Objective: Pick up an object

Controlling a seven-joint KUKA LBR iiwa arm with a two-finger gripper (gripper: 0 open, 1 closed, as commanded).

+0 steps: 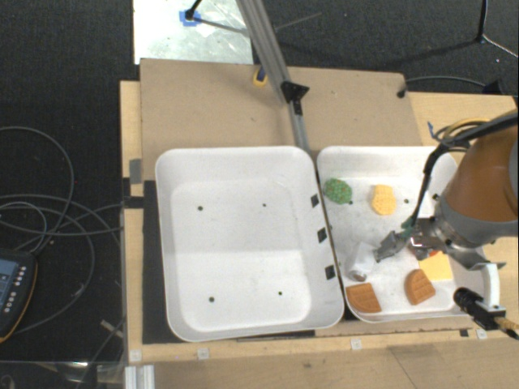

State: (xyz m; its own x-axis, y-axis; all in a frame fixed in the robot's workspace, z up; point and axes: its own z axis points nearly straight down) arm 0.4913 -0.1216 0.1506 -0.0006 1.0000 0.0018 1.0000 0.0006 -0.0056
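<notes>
The arm (486, 193) enters from the right and extends over the right bin (357, 162). The gripper (389, 246) is positioned low over the bin floor, pointing left; finger state cannot be determined. A yellow block (439, 267) lies just right of the gripper, beside the wrist. A yellow piece (383, 200) lies beyond the gripper, and a green ball (338, 190) beyond it to the left. Two orange pieces lie nearer than the gripper: one (419, 286) to the right, one (364, 298) to the left. The left bin (174, 177) lies well left of the gripper.
</notes>
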